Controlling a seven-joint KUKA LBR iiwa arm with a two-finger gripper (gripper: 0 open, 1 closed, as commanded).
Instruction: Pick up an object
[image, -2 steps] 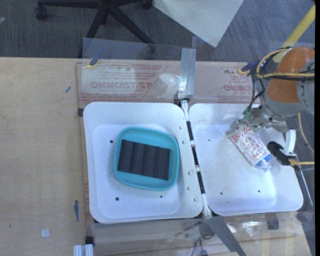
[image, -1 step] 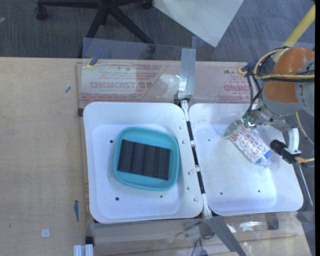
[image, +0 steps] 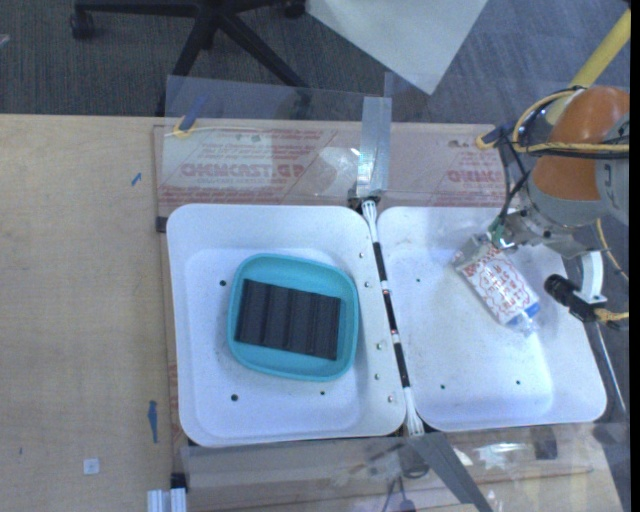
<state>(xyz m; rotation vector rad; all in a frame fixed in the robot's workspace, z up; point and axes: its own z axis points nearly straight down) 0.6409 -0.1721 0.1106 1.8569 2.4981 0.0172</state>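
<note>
My hand (image: 508, 232) sits at the packet's (image: 497, 283) far end; whether it grips, I cannot tell. The slick wrapper could slip free when lifted.

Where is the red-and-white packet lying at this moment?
In the camera view, the red-and-white packet lies in the right bin, toward its upper right, just below the arm's wrist; the teal tray sits apart in the left bin.

The arm (image: 575, 150) reaches in from the right, its orange band over the far right corner of the right bin (image: 470, 400); the gripper (image: 505, 232) hangs over that bin's far right part, its tip blurred.
</note>
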